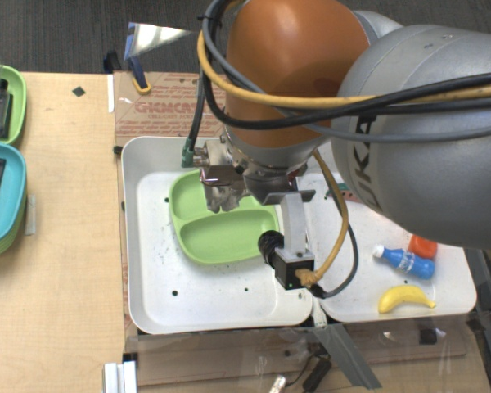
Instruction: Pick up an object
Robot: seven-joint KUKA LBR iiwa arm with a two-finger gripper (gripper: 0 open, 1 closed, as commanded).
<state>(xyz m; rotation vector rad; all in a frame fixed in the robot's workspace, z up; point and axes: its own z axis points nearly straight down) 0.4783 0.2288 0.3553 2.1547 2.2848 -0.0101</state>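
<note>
Mid-frame, your gripper (pixel 222 193) sits over a light green two-compartment tray (pixel 221 234); can't tell its grip state. Bare white bin (pixel 151 252) floor left and below it.

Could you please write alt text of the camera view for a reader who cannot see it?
A large grey and orange robot arm reaches down over a green divided plate lying in the left white bin, its gripper at the plate's upper edge. The right bin holds a yellow banana and a small blue bottle.
</note>
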